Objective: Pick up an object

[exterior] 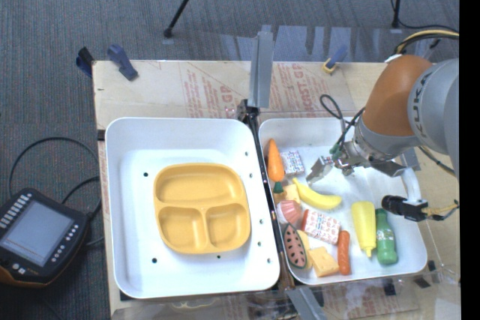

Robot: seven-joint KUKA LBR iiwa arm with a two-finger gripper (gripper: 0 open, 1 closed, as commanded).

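My gripper (321,168) hangs over the right bin (411,183), just above the upper end of a yellow banana (318,197). Nothing shows in its grasp. To its left lie an orange carrot (275,160) and a small white packet (292,161). Lower in the bin are a red-and-white box (320,225), a pink piece (289,212), a watermelon slice (296,245), a cheese wedge (322,261), a red sausage (343,251), a yellow bottle (364,225) and a green bottle (386,237).
The left bin (127,161) holds a yellow divided tray (201,207). A metal post (262,75) stands behind the wall between the two bins. The arm's grey and orange body (405,105) covers the right bin's far right corner.
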